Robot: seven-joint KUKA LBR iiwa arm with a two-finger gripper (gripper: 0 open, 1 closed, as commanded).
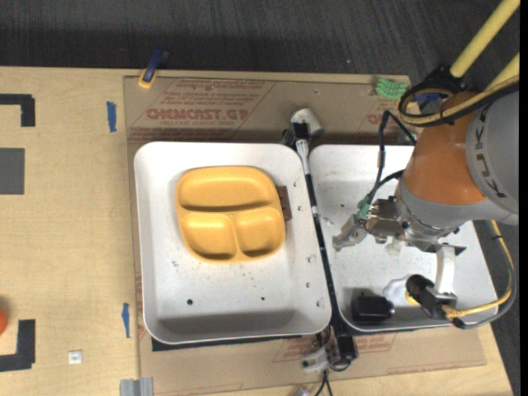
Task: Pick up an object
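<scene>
Plywood bench, 2 shallow white bins: yellow 3-compartment plastic tray lies flat in left bin, likely pick target; gripper over right bin, grip state cannot be told

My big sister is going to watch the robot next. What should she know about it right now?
Gripper: low over the right bin, near its left side. I cannot tell if the jaws are open or shut, and I see nothing between them.
Things: a yellow divided tray lies in the left bin. A black object and a white object sit at the near edge of the right bin.
Done: nothing picked up yet.
Left: grasp one object and lift it.
</scene>
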